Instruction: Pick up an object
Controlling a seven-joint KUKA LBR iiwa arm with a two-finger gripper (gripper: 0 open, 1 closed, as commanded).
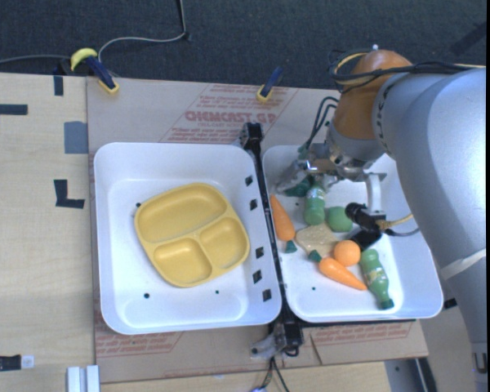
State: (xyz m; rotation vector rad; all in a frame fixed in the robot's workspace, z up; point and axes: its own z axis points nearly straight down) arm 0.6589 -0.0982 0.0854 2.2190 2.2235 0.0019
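Grey arm point(441, 153) is closest to the lens, coming in from the right with the orange band above the wrist. The gripper point(305, 176) is down over the far-left part of the right bin point(415, 297). Can't tell if it's released or clenched, and nothing is visibly held. All the pickable stuff is in that bin. A small teal piece point(297, 190) sits right at the gripper. A green bottle point(314, 207) is just beside it, with a green round item point(340, 217) next to that. A long carrot point(282, 217) lies along the bin's left wall. A flat tan piece point(316, 238) is mid-bin, touching an orange ball point(347, 252). A second carrot point(343, 274) lies just below the ball. A second green bottle point(376, 279) lies toward the near-right corner. The left bin point(114, 243) holds a yellow divided plate point(192, 233), sitting flat and slightly rotated. Both bins sit on cardboard point(171, 113), with yellow-and-blue clamps point(94, 65) at its far edge.
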